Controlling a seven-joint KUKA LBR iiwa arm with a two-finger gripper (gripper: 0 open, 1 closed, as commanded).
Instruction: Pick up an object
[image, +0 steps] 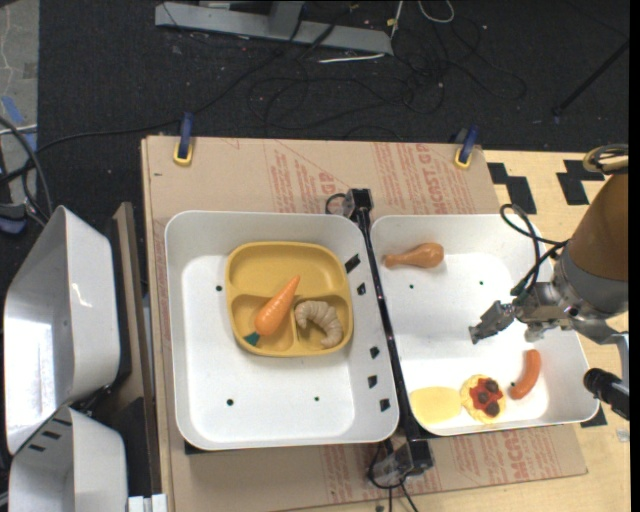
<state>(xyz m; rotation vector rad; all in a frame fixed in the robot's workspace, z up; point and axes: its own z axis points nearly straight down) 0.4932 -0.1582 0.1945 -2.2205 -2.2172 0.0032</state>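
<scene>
My gripper (490, 325) hangs over the right bin (450, 300), toward its right side, dark fingers pointing left. Nothing shows between the fingers. A brown chicken drumstick (416, 257) lies near the bin's back left. A red sausage (526, 374) lies just right of and below the gripper. A small pizza slice with red topping (484, 396) and a pale yellow flat piece (434, 403) rest at the bin's front edge. In the left bin (200, 400) a yellow divided plate (250, 270) holds an orange carrot (277, 306) and a pale shrimp (320, 320).
The arm enters from the right edge, its orange band (608, 235) above the wrist. A black divider with clips (375, 310) runs between the bins. White containers (60, 310) stand off the bench at left. Cables lie on the dark floor behind.
</scene>
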